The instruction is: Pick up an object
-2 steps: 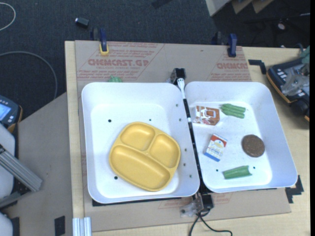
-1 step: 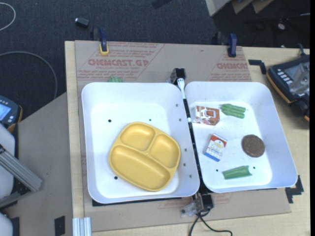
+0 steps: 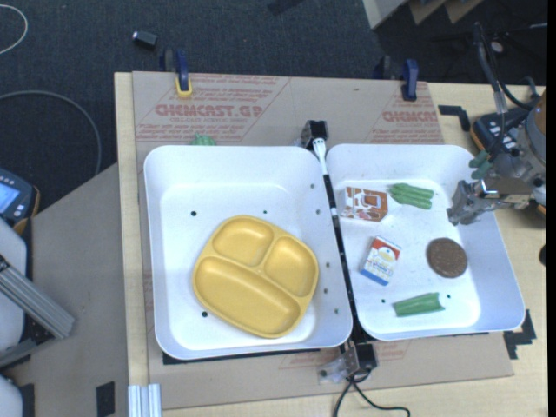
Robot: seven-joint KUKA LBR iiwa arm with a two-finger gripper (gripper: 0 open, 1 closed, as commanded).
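— Where are the jaws [image 3: 463, 208] now?
— At the right rim of the right-hand shallow white bin [image 3: 495, 307]. I cannot tell whether they are parted or closed; nothing shows between them.
— And what lies nearest?
— The round flat brown disc [image 3: 446, 257], just below and to the left, apart from them. The green bumpy pod-shaped toy [image 3: 411, 195] lies further left.
— The other bin?
— The left-hand shallow white bin [image 3: 165, 233] holds a yellow compartmented plastic tray [image 3: 254, 274].

Tray [image 3: 254, 274] in left bin [image 3: 165, 233]
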